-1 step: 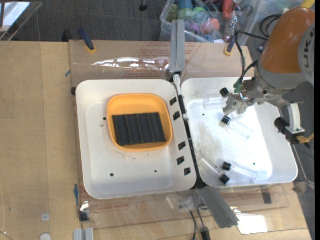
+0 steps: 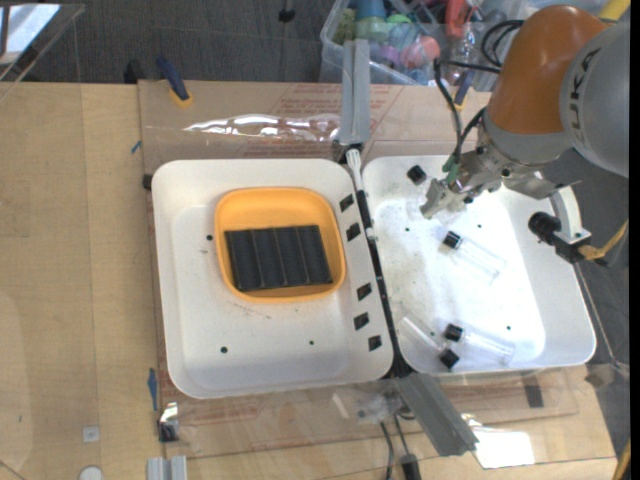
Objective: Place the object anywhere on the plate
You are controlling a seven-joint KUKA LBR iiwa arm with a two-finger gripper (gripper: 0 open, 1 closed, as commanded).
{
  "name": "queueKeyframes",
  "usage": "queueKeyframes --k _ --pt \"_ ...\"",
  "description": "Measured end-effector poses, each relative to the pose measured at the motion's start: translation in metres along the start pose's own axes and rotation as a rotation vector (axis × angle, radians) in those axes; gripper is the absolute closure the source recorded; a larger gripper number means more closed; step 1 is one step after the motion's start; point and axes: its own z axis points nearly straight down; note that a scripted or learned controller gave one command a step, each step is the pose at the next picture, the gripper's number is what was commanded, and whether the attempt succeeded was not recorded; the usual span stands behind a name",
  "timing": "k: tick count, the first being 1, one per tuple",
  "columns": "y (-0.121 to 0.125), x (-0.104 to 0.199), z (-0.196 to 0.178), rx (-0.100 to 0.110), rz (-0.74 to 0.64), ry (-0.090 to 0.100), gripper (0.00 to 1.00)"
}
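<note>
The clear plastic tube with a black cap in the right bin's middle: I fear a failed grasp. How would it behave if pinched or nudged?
The clear plastic tube with a black cap lies on its side, so it would probably roll if nudged. It looks thin and hollow, so likely light. Its smooth wall may slip between fingers.

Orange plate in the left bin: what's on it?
A dark ribbed rectangular block lies flat on the orange square plate, covering most of its floor. The plate surface under the block is hidden.
</note>
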Motion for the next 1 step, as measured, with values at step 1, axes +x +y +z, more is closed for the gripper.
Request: queueKeyframes --k 1 --pt "0.0168 0.0157 -0.0002 -0.001 -0.083 0.0 1.0"
